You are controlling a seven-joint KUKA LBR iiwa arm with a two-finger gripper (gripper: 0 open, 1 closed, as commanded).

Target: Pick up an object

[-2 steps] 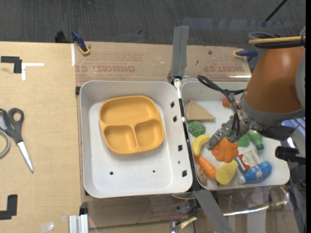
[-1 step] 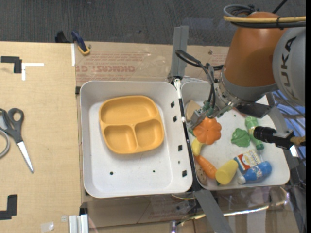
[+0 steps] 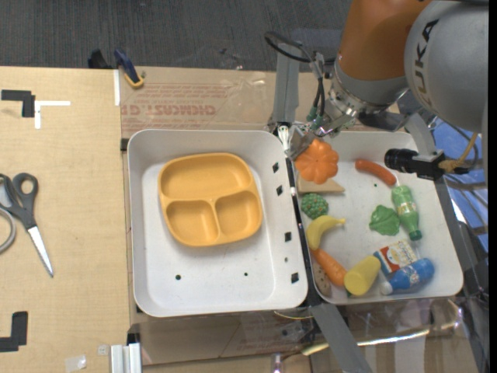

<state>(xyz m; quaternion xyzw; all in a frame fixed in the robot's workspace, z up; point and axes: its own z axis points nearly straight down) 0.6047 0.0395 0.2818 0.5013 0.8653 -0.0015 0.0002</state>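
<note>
The gripper (image 3: pixel 304 140) hangs just above the small orange toy pumpkin (image 3: pixel 318 162) in the right white bin (image 3: pixel 446 231). I cannot tell its state. A yellow toy banana (image 3: pixel 322 228) lies below the pumpkin.

Right bin (image 3: pixel 443 208) crowded; left bin's floor (image 3: pixel 225 274) open beside tray (image 3: pixel 210 198)

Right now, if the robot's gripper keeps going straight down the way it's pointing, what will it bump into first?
Most likely the orange toy pumpkin: the gripper hangs at its upper left edge in the right bin. Depth is hard to judge from this slanted view.
</note>
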